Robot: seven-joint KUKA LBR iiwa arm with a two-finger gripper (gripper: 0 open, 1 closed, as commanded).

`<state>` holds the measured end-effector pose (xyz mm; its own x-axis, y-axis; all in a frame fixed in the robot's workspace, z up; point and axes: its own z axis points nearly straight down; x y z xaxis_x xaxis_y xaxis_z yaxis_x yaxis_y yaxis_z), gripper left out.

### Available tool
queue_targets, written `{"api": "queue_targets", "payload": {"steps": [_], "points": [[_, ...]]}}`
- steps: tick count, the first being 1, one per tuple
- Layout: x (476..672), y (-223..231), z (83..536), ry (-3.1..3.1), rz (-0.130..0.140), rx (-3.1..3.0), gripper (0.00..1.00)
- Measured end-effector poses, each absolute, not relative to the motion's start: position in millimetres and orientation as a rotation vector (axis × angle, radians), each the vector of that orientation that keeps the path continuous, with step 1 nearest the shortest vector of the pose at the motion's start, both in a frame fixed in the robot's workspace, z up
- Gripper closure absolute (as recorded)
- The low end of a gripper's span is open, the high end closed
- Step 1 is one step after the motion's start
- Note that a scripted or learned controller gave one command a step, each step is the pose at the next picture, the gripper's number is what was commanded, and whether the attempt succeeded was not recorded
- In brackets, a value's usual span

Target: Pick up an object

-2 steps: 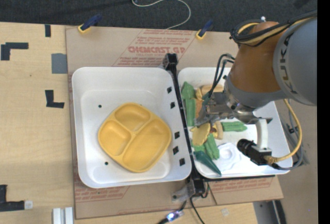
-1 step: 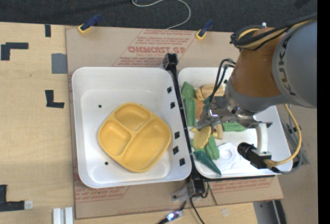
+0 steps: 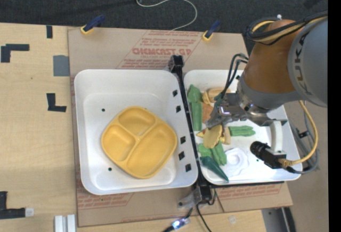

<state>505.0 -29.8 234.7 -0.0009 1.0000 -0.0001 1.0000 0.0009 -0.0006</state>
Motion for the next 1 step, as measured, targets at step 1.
{"api": "queue_targets", "payload": {"steps": [1], "points": [[497.5, -26.7, 231.1, -2.220, 0.004, -2.219, 1.00]]}}
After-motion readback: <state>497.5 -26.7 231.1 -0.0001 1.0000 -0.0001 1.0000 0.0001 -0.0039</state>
